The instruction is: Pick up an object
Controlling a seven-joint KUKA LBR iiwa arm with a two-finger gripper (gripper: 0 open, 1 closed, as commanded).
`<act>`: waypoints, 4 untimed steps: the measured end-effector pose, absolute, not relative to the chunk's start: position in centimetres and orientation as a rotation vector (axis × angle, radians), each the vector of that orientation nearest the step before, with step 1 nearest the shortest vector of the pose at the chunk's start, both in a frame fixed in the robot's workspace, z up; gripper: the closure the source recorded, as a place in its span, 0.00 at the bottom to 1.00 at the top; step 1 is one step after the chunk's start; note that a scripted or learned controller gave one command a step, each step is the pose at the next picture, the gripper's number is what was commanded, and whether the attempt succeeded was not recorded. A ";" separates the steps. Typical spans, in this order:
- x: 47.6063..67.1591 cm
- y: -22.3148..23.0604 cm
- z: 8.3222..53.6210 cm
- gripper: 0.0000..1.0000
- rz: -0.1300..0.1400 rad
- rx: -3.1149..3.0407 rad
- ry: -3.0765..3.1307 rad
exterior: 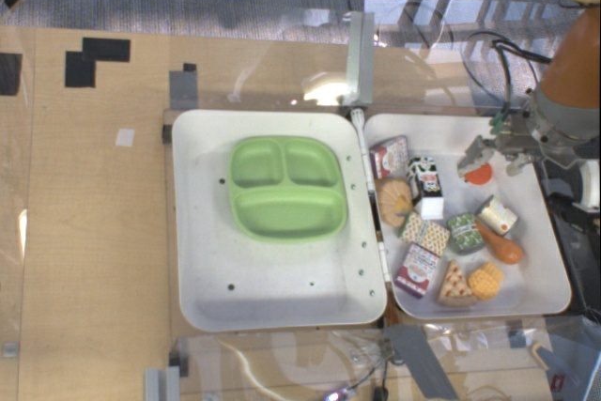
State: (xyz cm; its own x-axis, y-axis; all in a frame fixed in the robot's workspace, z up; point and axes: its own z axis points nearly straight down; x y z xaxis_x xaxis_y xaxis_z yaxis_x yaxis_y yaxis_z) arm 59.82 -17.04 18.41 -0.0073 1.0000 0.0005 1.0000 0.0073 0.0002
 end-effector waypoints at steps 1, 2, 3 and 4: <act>65.7 -17.3 10.5 0.00 -0.004 -2.051 -2.385; 65.9 -17.2 11.5 1.00 -0.005 -2.045 -2.394; 65.9 -17.2 11.5 0.00 -0.005 -2.044 -2.395; 62.3 -20.5 8.8 0.00 -0.009 -2.140 -2.313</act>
